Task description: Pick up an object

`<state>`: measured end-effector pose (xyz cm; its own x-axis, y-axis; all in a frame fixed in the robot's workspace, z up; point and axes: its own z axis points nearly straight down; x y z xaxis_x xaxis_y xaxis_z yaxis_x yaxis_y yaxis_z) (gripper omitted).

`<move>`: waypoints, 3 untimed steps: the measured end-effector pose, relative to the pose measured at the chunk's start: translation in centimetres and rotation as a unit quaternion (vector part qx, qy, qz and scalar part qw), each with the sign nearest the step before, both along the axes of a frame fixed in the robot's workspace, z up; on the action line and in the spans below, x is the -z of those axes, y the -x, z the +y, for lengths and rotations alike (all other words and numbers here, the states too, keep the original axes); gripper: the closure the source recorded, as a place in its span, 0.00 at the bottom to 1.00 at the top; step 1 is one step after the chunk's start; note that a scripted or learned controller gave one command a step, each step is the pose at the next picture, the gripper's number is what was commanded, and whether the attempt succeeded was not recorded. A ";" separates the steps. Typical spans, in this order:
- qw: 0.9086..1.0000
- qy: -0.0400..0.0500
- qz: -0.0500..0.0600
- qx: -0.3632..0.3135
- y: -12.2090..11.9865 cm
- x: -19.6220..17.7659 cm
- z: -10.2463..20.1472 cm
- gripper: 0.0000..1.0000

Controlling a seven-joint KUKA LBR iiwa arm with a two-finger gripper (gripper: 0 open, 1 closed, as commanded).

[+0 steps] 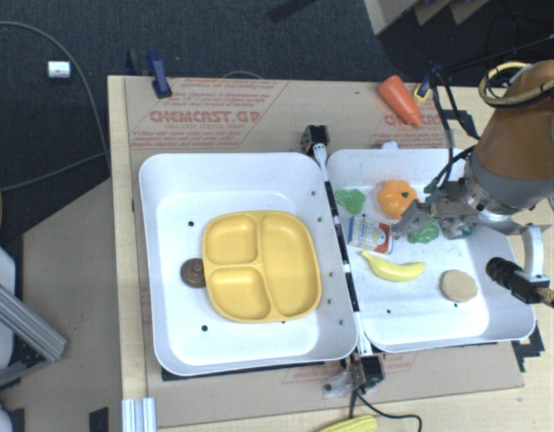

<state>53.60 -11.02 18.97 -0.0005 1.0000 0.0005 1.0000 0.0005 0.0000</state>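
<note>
1. My end effector [427,221]: reaching in from the right over the right bin, low above its far middle part. Whether it is spread or pressed together I cannot tell; its tip is blurred and partly hidden by my wrist.
2. Right bin [493,327]: white, shallow, holding the loose items listed next.
3. Orange fruit [396,197]: in the far middle of the right bin, just left of my end effector.
4. Dark green piece [425,233]: directly at my end effector, touching or nearly so; I cannot tell whether it is gripped.
5. Light green piece [351,200]: near the left wall of the right bin, left of the orange fruit.
6. Small packet [370,235]: white with red and blue, lying just near of the light green piece.
7. Banana [393,268]: yellow, lying flat in the middle of the right bin, near of the packet.
8. Tan round cookie [459,285]: right of the banana, apart from it.
9. Left bin [165,331]: white, holding a yellow divided plate [260,265] with a brown round disc [192,273] touching its left edge.
10. Carrot [401,101]: orange, on the worktop [214,106] beyond the right bin.
</note>
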 end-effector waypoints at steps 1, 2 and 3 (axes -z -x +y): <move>1.000 0.000 0.000 0.000 -8.0 3.5 -2.1 0.00; 1.000 0.001 0.000 0.000 -11.9 10.6 -3.0 0.00; 1.000 0.001 -0.002 -0.001 -12.0 9.4 -3.0 1.00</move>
